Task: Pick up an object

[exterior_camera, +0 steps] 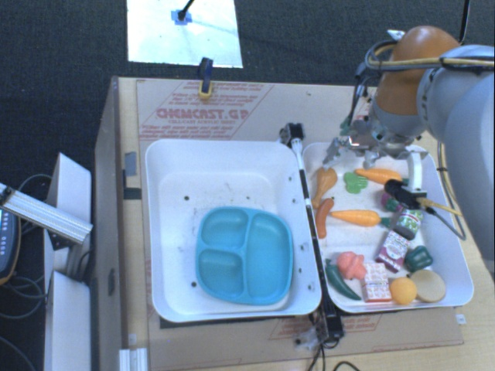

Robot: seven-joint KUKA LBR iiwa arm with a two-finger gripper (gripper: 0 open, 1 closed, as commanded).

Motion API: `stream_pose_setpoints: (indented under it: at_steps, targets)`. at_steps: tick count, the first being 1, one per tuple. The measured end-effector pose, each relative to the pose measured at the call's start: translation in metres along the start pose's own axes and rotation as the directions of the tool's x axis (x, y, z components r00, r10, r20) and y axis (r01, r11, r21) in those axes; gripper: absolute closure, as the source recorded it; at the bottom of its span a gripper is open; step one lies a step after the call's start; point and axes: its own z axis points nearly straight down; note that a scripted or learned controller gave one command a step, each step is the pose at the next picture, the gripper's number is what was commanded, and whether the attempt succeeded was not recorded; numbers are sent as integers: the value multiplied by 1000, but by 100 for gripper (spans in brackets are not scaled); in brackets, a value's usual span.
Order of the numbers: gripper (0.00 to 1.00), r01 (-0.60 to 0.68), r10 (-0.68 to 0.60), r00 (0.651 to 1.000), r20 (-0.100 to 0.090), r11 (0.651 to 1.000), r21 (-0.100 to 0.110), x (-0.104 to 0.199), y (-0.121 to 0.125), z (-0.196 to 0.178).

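My gripper (352,153) hangs over the twelve o'clock end of the right bin (464,280). Its fingers (333,150) look spread and released, with nothing between them. At six o'clock from it, close beneath, lies a small green piece (356,182). A stubby orange carrot (325,182) lies at seven o'clock, against the bin's left wall, and a slim carrot (379,175) lies at four o'clock, just beside my wrist. These three are the nearest things to pick, and they crowd the gripper on both sides. Further out at six o'clock a long carrot (357,217) lies crosswise, and a red chili (322,216) sits at seven o'clock near its blunt end. At five o'clock stands a small jar (407,222), with a red and white box (392,250) touching it below and a dark green pepper (419,257) just beside that. The bin's far end is packed. It holds a coral lump (352,265), a green chili (340,280), a little carton (377,284), an orange ball (402,291) and a pale round piece (429,286), all touching or nearly so. At eight o'clock, beyond the shared wall, the left bin (174,176) holds a blue divided plate (244,253).
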Motion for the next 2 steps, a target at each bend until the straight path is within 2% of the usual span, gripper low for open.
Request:
stream_pose_setpoints:
  at_steps: [1, 2]
  targets:
    - [0, -3, 3, 1000, 1, 1000, -1, -8, 0, 26]
    - [0, 0, 0, 1000, 2, 1000, -4, 1, 1, 49]
